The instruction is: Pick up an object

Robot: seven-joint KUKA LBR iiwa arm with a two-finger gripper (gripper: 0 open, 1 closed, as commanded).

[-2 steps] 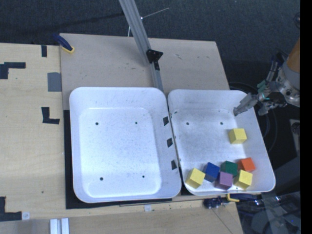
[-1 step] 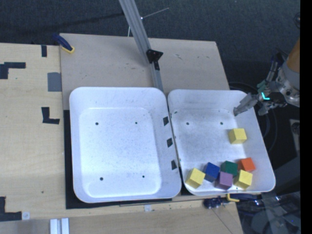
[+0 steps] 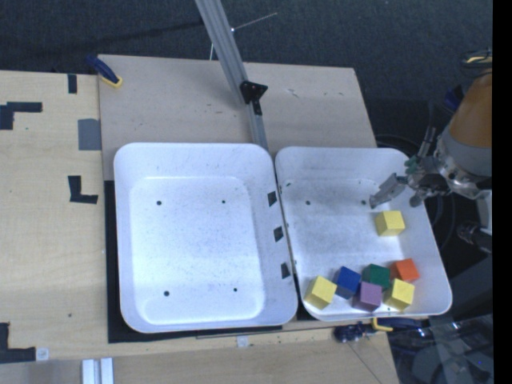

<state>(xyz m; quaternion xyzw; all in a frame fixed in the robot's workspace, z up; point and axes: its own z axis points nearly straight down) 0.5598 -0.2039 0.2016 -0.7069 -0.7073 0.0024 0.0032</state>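
Observation:
In the right bin (image 3: 328, 174), a lone yellow cube (image 3: 390, 222) lies near the right wall. Along the bin's front edge sit several cubes: yellow (image 3: 322, 292), blue (image 3: 347, 281), green (image 3: 376, 276), purple (image 3: 370, 294), orange (image 3: 406, 270) and another yellow (image 3: 401, 294). My gripper (image 3: 398, 194) hangs just above and behind the lone yellow cube. It is open, its fingers spread, and nothing is between them. The arm's orange band (image 3: 478, 118) shows at the right edge.
The left bin (image 3: 128, 166) stands beside the right one. A slanted metal pole (image 3: 224, 38) with a black clamp (image 3: 254, 92) rises behind the bins. Blue-and-yellow clamps sit at the bench's back left (image 3: 104, 70) and front (image 3: 356, 332).

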